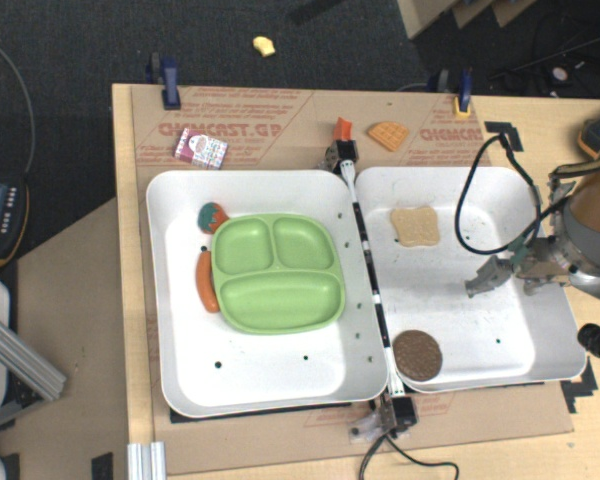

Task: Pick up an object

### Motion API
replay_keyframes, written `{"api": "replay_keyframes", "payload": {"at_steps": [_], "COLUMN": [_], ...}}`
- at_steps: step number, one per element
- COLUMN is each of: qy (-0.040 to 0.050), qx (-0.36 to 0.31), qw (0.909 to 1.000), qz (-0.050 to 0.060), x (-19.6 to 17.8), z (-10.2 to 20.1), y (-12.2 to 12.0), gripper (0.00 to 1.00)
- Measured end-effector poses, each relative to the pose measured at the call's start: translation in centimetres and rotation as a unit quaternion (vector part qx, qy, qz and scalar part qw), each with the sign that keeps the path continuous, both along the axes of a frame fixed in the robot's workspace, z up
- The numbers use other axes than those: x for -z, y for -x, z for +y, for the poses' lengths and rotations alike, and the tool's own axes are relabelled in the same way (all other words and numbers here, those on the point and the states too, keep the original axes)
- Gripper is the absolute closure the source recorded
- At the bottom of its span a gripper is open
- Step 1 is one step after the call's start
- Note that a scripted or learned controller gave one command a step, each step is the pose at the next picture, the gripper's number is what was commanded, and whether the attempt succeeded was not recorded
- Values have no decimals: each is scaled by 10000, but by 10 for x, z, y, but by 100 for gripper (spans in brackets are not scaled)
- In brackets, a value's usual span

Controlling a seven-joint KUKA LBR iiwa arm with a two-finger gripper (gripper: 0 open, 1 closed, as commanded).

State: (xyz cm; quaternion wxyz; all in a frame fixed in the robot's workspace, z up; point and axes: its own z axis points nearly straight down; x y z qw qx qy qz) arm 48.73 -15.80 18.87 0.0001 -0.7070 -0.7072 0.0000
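Left bin [180,368]: green divided tray [277,273] sits about centre, three compartments, nothing visible in them. Orange hot-dog-shaped piece [207,280] lies along the tray's left edge, touching or just beside it. Small teal-and-orange piece [212,216] at the tray's upper-left corner, partly tucked against the rim. On the surface [280,128] behind the left bin: small pink-and-white packet [201,147], flat, well apart from the bin rim. Further right on the surface, near the seam between bins: orange-and-black clamp [342,140], and just right of it a tan waffle-like cracker [387,134]. Yellow scrap [264,45] on the dark floor beyond the surface. Right bin [500,368]: beige square slice, looks like bread [416,226], flat in the upper-left part; brown round patty [417,354] in the lower-left corner, close to the divider wall. Both well apart from each other. Tool [485,280] is over the right bin's middle-right area, pointing left, low to the bin floor; can't tell whether the tool is open or closed from this angle, nothing visibly between its tips. Nearest pickable items are the bread and patty, both clear of the tool to its left. Black cable [475,193] loops above the tool toward the bin's back edge.
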Motion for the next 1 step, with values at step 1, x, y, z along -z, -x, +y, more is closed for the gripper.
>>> {"api": "replay_keyframes", "payload": {"at_steps": [1], "qy": [27], "qx": [22], "qw": [10000], "qz": [-19], "x": [16], "z": [-70], "y": [-43], "gripper": [0]}}
